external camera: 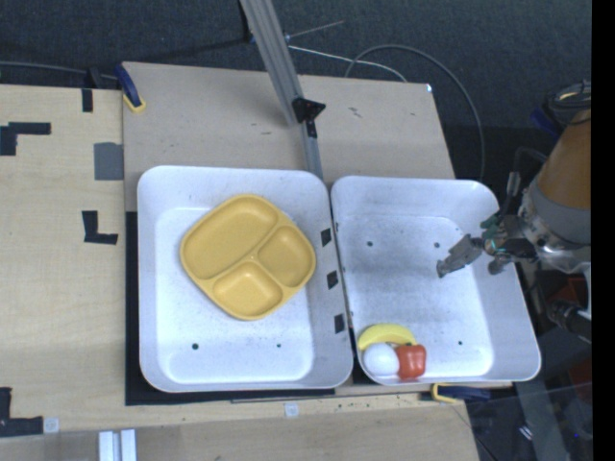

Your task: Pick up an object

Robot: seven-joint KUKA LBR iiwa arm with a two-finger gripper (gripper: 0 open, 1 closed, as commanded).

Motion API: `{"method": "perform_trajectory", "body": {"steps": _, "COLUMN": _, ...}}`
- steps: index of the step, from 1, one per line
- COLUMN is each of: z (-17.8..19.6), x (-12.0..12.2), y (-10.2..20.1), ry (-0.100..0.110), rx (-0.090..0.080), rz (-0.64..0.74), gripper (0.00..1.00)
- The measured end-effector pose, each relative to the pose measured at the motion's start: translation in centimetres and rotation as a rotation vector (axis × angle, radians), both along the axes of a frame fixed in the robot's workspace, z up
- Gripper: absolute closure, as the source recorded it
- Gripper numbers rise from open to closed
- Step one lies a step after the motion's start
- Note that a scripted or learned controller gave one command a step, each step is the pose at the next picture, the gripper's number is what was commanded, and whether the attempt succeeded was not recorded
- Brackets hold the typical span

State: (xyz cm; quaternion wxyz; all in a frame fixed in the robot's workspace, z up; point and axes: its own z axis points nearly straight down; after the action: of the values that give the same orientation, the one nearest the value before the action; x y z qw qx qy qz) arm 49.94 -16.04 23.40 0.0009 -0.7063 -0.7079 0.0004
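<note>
While the arm (567,185) comes in from the right of the frame, much of it is cut off at that edge, so just its orange band and grey wrist can be made out. Its tool (478,255) hangs over the right side of the right bin (404,200), one dark finger (457,257) pointing left and down; the other finger is lost against the wrist, so I cannot tell whether the fingers stand apart or together. Nothing shows between them.

Down in the lower left corner of the right bin three small things sit huddled and touching: a yellow banana-like piece (385,333), a white ball (381,359) just below it, and a red block (411,360) beside the ball on its right. They are small and blurred, so their exact kind is hard to tell. They lie well apart from the tool.

At the middle of the left bin (159,353) a yellow divided plate (248,255) with three compartments lies tilted. A grey metal bar (274,51) slants down from the top of the frame to where the bins meet. Both bins rest on the desk (211,113).
</note>
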Motion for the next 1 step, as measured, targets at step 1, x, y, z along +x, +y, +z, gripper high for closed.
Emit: {"method": "perform_trajectory", "body": {"steps": 1, "z": 0.00, "x": 0.00, "y": -0.01, "ry": 0.000, "rx": 0.000, "rz": 0.000, "gripper": 0.00}}
